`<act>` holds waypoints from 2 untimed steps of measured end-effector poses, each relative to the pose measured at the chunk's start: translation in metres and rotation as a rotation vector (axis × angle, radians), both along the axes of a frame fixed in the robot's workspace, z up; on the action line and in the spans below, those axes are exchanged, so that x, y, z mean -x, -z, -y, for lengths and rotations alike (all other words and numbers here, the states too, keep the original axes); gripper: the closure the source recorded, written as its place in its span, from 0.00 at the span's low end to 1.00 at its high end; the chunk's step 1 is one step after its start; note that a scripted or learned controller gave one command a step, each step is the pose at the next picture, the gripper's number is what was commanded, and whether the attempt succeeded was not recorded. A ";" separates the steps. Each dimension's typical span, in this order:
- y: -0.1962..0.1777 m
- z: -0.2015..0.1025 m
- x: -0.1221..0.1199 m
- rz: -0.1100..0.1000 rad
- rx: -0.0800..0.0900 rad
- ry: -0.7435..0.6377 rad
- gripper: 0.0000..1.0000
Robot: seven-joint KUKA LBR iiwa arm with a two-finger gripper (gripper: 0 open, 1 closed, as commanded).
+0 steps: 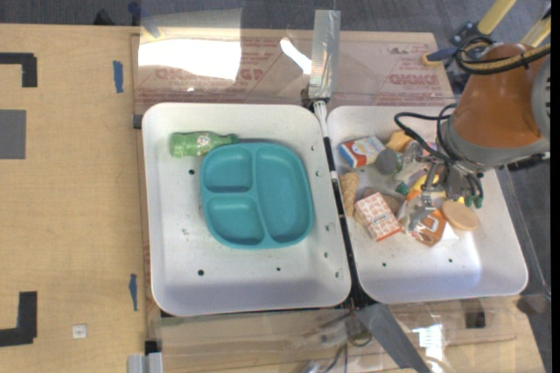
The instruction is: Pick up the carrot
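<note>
Much open floor (pixel 437 262) along right bin's near edge

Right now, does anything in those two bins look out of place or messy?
Only mildly. The green bottle lies on its side against the teal plate in the left bin. In the right bin, small food items sit jumbled in a heap under the gripper. Nothing looks spilled or broken.

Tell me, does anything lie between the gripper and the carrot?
Nothing clearly does. The gripper sits low among crowded toys in the right bin; an orange sliver beside it, probably the carrot, is partly hidden by the arm.
</note>
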State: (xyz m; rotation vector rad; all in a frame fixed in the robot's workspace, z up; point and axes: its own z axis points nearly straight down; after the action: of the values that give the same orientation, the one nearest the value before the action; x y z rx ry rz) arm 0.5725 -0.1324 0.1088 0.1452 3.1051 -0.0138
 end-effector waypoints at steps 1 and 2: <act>0.004 0.011 -0.025 -0.068 -0.012 -0.043 0.00; 0.019 0.020 0.051 -0.022 -0.005 -0.189 0.00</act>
State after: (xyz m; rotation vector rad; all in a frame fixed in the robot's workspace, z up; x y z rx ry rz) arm 0.5210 -0.1521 0.0900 -0.1494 3.1267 -0.0030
